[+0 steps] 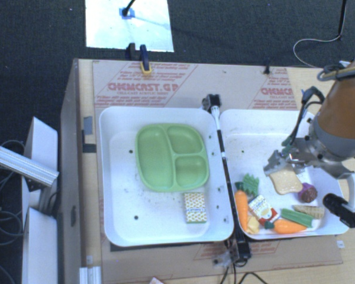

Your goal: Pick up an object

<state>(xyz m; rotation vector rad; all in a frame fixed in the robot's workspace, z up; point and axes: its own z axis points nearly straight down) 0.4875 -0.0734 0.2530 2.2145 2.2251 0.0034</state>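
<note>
White bins sit side by side on the counter (165, 81). The left bin (121, 218) holds a green divided plate (171, 157) and a small patterned box (195, 207). Over the right bin (248, 129), the gripper (284, 161) hovers just above a bread slice (286, 182) among toy foods; whether it is open I cannot tell.

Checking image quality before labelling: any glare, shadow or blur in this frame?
Camera view: lighting even and soft; the white bins read bright but keep detail. Glare washes out the pale sheet on the floor at top. The green tray casts little shadow. Slight overall softness; the gripper over the toast slice is blurry.
</note>
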